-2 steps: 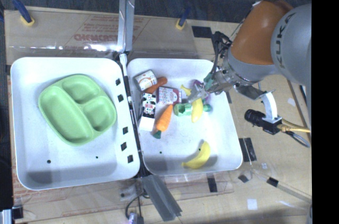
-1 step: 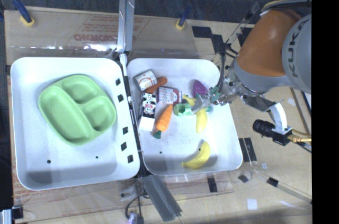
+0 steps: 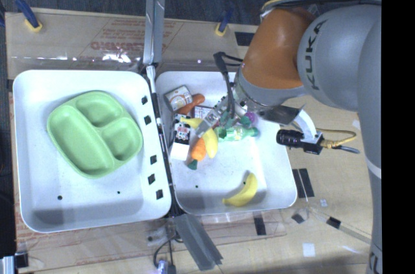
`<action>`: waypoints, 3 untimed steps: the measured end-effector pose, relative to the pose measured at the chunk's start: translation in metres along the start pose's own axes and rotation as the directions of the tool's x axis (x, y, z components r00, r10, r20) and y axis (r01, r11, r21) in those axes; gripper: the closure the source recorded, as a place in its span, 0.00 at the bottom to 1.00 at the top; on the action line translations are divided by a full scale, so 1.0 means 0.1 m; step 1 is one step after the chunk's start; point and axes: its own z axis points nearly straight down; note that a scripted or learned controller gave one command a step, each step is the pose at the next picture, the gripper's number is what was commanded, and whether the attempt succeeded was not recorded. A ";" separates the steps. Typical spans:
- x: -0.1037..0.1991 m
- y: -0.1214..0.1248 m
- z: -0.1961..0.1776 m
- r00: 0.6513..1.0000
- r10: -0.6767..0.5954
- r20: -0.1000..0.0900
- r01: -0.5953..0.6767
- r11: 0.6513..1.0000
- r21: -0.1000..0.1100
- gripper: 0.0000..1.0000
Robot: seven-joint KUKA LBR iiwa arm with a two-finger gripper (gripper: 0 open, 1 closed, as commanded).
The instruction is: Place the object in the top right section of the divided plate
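Observation:
A green divided plate (image 3: 94,131) lies in the left white bin (image 3: 39,201). Its top right section (image 3: 100,106) holds nothing. My gripper (image 3: 214,118) hangs low over a heap of toy food in the upper part of the right bin (image 3: 272,195). Right under it lie an orange carrot (image 3: 198,149), a small yellow piece (image 3: 211,138) and a green leafy toy (image 3: 235,132). A purple piece (image 3: 250,117) shows beside the wrist. The arm hides part of the heap.
A yellow banana (image 3: 242,191) lies alone near the right bin's front. A small printed box (image 3: 177,98) and an orange-brown sausage (image 3: 196,100) sit at the back left, with a black-and-white pack (image 3: 182,131) and a white card (image 3: 178,151) along the divider.

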 end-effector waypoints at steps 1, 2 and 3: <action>0.06 -0.67 -0.30 0.998 0.070 0.002 -0.070 0.998 -0.001 1.00; 0.58 0.41 -0.08 0.991 0.132 0.001 -0.132 0.991 -0.001 1.00; 0.97 0.78 -0.37 0.997 0.080 0.001 -0.080 0.997 -0.001 1.00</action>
